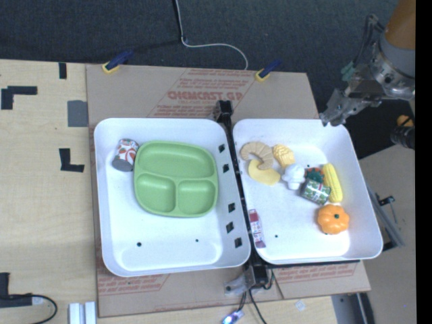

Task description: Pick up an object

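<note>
The gripper (332, 117) is hovering at the upper right, just over the far right corner of the right bin (361, 252), and nothing is sitting between its fingers; whether it is spread or closed cannot be told from this slanted view. The grey arm (388, 59) is reaching in from the right edge, with its orange band (405, 15) showing at the top corner.

The objects to pick are lying in the right bin — a croissant-shaped piece (254, 151) and a pale yellow piece (263, 174) are sitting near the bin's left wall, touching each other. A yellow bun-like toy (283, 155) is resting just beside them, with a small white item (294, 175) next to it. A green can (314, 190) is lying tilted against a yellow corn cob (333, 182), and an orange pumpkin (333, 219) is sitting just below them, near the right wall.

In the left bin (162, 258) a green divided plate (175, 178) is lying flat, and a small red-and-grey can (125, 155) is resting just beside its left rim. Both bins are sitting on a cardboard sheet (196, 93) over the wooden surface (40, 201), well apart from a white cable (202, 44) trailing behind.
</note>
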`<state>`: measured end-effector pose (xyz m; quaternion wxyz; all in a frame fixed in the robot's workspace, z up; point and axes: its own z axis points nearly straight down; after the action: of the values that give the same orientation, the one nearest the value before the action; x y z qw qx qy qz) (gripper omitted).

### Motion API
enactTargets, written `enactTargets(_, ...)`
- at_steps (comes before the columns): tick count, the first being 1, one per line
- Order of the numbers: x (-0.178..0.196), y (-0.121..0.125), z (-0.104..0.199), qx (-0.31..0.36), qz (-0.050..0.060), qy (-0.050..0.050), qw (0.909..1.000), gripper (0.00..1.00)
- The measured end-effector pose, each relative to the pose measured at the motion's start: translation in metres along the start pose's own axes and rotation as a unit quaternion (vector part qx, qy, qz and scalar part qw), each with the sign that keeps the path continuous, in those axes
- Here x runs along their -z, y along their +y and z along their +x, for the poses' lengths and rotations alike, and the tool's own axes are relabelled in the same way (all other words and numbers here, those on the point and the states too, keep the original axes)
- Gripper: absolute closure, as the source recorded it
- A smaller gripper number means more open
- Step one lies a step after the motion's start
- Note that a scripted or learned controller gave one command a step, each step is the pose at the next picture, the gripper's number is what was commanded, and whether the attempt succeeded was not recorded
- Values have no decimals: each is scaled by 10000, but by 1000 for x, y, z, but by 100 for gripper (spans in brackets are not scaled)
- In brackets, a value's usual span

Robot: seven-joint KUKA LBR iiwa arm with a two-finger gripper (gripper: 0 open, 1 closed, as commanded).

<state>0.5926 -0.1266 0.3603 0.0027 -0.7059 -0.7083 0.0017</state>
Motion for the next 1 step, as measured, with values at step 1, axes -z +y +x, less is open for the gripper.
enactTargets(1,134,-2,65,32,-106,-6,9999,100)
